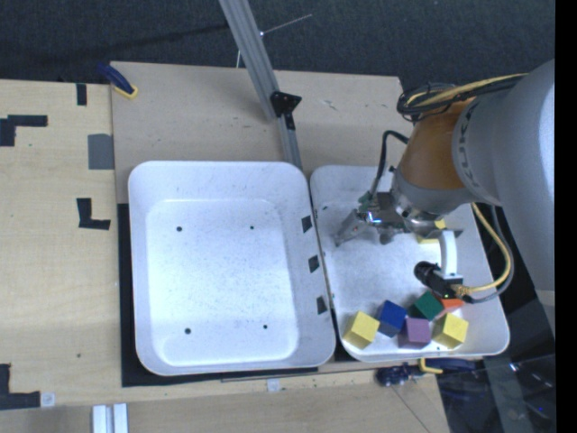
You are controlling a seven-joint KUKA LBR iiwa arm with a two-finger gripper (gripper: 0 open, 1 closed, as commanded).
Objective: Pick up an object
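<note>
Seemingly bare end effector point(353, 230), fingers indistinct.

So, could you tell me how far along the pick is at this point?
Nothing looks picked yet. The gripper is over the right bin, apart from the blocks. The yellow, blue, purple and green blocks lie at its near edge. Reaching, grasping and lifting one remain.

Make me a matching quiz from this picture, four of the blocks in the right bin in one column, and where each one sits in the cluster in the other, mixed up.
Things:
1. yellow block
2. blue block
3. purple block
4. green block

Places:
A. between the blue block and a second yellow one
B. far left of the cluster
C. farthest from the bin's near rim
D. just right of the leftmost block

Pairs: 1-B, 2-D, 3-A, 4-C
</note>
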